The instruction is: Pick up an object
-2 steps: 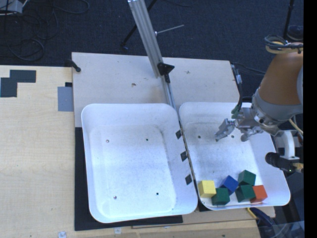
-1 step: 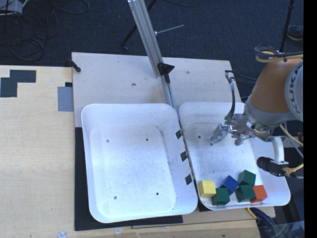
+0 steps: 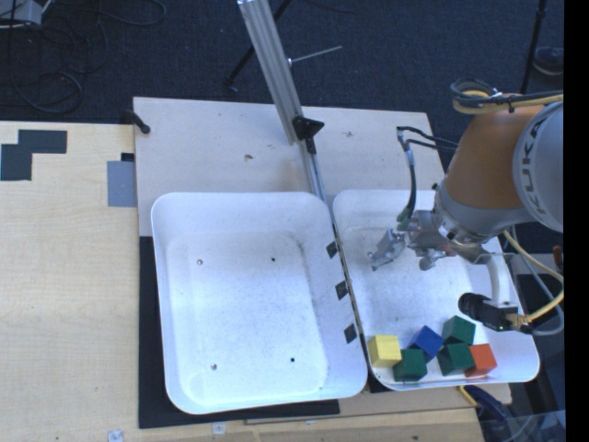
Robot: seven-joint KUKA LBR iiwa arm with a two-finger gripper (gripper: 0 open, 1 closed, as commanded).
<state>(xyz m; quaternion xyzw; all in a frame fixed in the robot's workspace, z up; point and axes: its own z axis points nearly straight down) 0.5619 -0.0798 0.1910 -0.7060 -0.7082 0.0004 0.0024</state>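
**Ana:** Where was the arm (image 3: 502,168) when you looked?

**Ben:** It reached in from the right, its orange band sitting over the far part of the right bin (image 3: 363,212). The gripper (image 3: 386,249) hung over that bin's far left area, close to the divider between the two bins.

**Ana:** Was it holding anything?

**Ben:** No. The fingers looked slightly parted, with only bare white bin floor seen between and under them. Nothing sat between them.

**Ana:** And the objects?

**Ben:** All clustered in the near right corner of the right bin, well apart from the gripper. A yellow block (image 3: 386,349) lay furthest left. Just right of it sat a green block (image 3: 410,365), with a blue block (image 3: 428,340) just behind that. Further right was a second green block (image 3: 454,357), a darker green block (image 3: 459,330) on its far side, and an orange block (image 3: 481,359) at the right end, near the bin's rim. Several of them seemed to touch their neighbours, though I could not tell for each pair.

**Ana:** The left bin (image 3: 166,219)?

**Ben:** It showed its white floor with a few small dark specks. An aluminium bar (image 3: 274,63) slanted up from between the bins toward the far side.
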